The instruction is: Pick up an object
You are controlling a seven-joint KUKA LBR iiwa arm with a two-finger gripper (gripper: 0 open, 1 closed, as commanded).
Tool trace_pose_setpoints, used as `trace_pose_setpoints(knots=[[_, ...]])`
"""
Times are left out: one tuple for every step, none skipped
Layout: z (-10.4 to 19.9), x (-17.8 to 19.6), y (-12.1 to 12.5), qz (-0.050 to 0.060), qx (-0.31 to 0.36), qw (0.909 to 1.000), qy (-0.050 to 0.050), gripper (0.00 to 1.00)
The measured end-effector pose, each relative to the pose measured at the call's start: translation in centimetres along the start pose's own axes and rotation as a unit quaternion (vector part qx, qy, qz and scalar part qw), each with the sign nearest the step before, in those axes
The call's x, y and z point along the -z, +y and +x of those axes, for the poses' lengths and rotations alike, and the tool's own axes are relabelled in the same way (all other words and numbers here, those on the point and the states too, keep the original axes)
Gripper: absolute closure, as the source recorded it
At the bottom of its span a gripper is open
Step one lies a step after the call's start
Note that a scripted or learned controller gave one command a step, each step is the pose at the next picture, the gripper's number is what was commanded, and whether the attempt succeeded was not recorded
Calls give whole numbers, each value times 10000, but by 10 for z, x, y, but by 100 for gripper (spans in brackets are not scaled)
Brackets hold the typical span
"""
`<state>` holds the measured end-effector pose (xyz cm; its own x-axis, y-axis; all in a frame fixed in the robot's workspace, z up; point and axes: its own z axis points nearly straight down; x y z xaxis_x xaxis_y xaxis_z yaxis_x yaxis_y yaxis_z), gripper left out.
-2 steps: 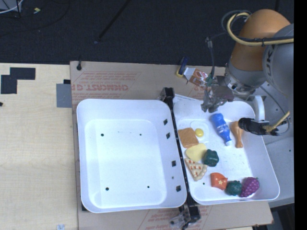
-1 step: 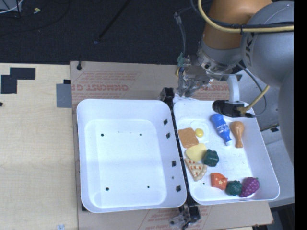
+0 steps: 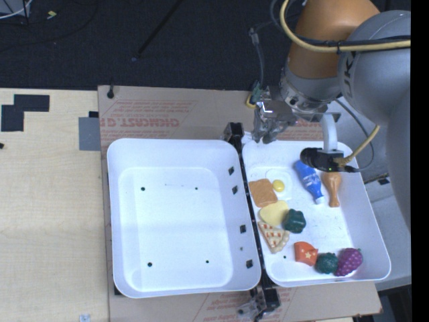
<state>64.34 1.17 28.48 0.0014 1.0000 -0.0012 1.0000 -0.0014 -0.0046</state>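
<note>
My gripper (image 3: pixel 265 134) hangs over the far left corner of the right bin (image 3: pixel 373 227), open, with nothing between its fingers. Toy foods lie in that bin, in front of the gripper. Nearest are a fried egg (image 3: pixel 277 184) and a slice of toast (image 3: pixel 263 192). A blue bottle (image 3: pixel 309 180) and an orange drumstick (image 3: pixel 332 187) lie to the right. Further forward are a yellow cheese wedge (image 3: pixel 273 213), a green pepper (image 3: pixel 294 221) and a pizza slice (image 3: pixel 273 237). A red-orange piece (image 3: pixel 305 253), a green piece (image 3: pixel 326 263) and purple grapes (image 3: pixel 349 261) lie at the near edge.
The left bin (image 3: pixel 173 220) stands beside the right one, and a black clip strip (image 3: pixel 242 200) runs along the wall between them. Both rest on a brown cardboard sheet (image 3: pixel 167 113) on the pale bench. The grey arm (image 3: pixel 375 59) fills the upper right.
</note>
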Motion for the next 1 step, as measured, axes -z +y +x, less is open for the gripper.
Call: trace_pose_setpoints(knots=[[37, -20, 0, 3, 22, 10000, 6, 100]])
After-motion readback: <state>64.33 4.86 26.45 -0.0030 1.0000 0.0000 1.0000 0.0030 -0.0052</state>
